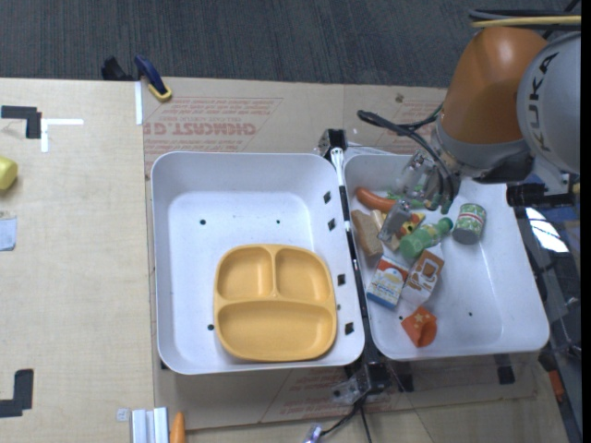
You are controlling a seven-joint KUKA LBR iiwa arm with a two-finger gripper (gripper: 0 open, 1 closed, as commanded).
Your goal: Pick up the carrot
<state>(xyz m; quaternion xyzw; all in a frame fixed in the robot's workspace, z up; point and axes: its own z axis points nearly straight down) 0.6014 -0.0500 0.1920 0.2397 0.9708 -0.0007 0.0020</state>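
Note:
The carrot, a short orange-red piece, lies near the back left of the right bin, close to the wall between the bins. My gripper hangs low over the pile just to the carrot's right, its metal parts partly covering the items under it. From this angle I cannot tell whether it touches the carrot. The grey and orange arm reaches in from the upper right.
Around the carrot sit a brown bread-like piece, a green bottle, a small can, two cartons and a red-orange item. A yellow divided plate rests in the left bin.

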